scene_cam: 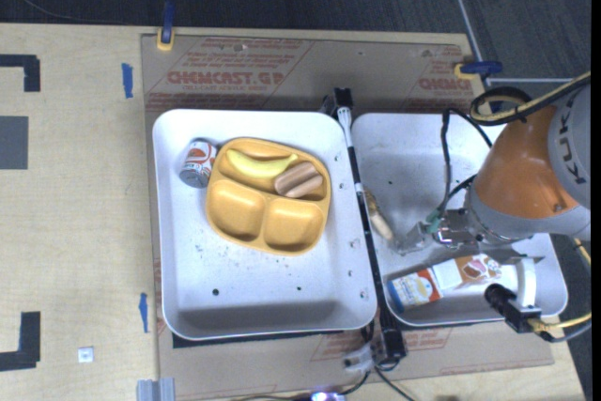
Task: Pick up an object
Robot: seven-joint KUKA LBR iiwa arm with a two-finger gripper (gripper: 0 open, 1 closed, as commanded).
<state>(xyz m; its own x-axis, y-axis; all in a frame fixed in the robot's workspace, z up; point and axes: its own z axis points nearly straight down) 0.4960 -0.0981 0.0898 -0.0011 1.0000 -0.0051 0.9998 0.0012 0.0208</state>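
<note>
Nearest, in right bin: one carton lying flat along front wall, blue end pointing left. Just behind, gripper low over bin floor, nothing seen between fingers (open or shut: can't tell, too small and blurred). One small tan piece by the divider, just left of gripper. Grey arm w/ orange band covering bin's right half, cables trailing. In left bin: one yellow 3-compartment tray holding one banana and one sausage in back compartment; one can touching tray's left edge.
</note>
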